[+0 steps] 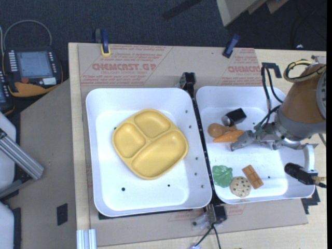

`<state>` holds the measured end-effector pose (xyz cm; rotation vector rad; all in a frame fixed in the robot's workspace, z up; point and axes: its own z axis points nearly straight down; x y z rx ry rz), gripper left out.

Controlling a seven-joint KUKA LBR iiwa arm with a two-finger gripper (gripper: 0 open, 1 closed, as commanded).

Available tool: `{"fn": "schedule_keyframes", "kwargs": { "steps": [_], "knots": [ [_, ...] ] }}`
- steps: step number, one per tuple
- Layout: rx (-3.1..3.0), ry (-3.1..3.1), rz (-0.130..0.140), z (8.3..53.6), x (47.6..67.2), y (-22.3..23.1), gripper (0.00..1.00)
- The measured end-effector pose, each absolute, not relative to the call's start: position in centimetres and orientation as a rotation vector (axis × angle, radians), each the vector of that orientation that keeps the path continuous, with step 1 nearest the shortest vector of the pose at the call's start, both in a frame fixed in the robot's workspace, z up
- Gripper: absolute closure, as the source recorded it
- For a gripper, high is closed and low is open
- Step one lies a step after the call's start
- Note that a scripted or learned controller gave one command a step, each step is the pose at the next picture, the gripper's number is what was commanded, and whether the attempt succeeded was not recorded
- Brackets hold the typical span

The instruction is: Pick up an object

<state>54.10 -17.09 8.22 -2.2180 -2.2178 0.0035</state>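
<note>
The bench [83, 118] is topped with brown cardboard printed in red lettering. Two shallow white bins sit directly on it, side by side and touching: the left bin [104, 191] toward nine o'clock, the right bin [275, 191] toward three o'clock. Clamps grip the bench's twelve o'clock edge.

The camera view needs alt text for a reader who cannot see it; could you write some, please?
A gripper reaches from the right into the right bin, beside a carrot; a cookie, a green piece and a brown bar lie nearer. The left bin holds a yellow plate.
</note>
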Motion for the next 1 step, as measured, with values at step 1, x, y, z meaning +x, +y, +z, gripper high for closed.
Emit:
{"fn": "schedule_keyframes", "kwargs": {
  "steps": [1],
  "knots": [
    [-2.222, -2.221, 0.0, 9.51, 54.22, -17.14, 1.0]
  ]
}}
